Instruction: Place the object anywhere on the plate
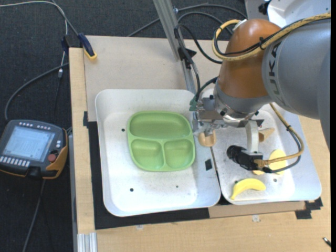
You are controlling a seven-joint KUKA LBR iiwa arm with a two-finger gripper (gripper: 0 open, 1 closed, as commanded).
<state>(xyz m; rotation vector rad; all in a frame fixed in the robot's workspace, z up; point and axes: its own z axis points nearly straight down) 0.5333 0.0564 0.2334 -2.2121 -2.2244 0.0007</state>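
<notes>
Grey and orange handheld control pendant is lying on the dark floor at far left, off the counter. Small blue and yellow clamp is sitting at the pale counter's top-left corner.

Shallow white left bin is holding a light green three-compartment plastic plate. One wide section is lying toward the far side and two small ones toward the near side, all bare. Slanted aluminium strut is running down from the top edge toward the bin's far right corner.

Tool is hanging over the seam between the two bins, just right of the plate's rim. Whether it is wide, narrow or gripping, cannot tell. Small tan rounded block is showing directly under the tool, just beside the plate's right edge, not on the plate. Cannot tell if it is being held or resting on the bin edge.

Shallow white right bin is holding a yellow toy banana near its front wall. A pale tan wedge piece and a yellow rounded piece are lying further right. Grey arm with orange band is reaching in from the upper right, covering the right bin's far part.
</notes>
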